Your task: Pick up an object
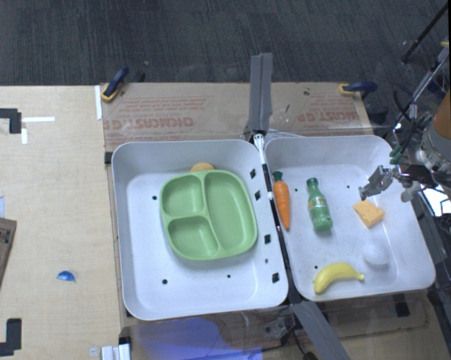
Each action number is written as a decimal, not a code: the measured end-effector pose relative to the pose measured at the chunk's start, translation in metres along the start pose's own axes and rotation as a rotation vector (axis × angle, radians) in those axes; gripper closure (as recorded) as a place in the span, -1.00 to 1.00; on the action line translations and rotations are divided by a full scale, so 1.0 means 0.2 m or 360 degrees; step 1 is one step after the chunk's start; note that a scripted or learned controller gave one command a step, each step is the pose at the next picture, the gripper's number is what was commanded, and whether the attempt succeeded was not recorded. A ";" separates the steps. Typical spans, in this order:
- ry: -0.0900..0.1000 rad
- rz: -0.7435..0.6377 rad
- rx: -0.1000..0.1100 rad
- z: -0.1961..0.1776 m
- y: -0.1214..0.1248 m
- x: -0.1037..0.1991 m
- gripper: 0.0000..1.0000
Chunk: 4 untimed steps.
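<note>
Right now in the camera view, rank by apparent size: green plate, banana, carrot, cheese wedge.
1. green plate, clearly largest
2. carrot and banana, too similar to rank
3. cheese wedge, smallest

A pale wooden tabletop fills the left side — dark carpeted floor lies beyond it. Brown cardboard lies behind the bins, held by blue clamps.
</note>
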<state>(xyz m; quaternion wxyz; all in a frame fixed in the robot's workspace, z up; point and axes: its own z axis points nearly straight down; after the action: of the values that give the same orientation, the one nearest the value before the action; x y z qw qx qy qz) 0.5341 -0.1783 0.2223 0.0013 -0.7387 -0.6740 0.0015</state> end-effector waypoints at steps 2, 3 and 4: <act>-0.0001 -0.0168 -0.0002 0.14 -0.04 -0.05 1.00; 0.0001 -0.0633 -0.0002 0.37 0.02 0.07 1.00; -0.0001 -0.0559 -0.0005 0.65 0.10 0.40 1.00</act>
<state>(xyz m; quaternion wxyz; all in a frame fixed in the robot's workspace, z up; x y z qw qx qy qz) 0.5603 -0.1012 0.0916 0.0002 -0.6097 -0.7926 0.0003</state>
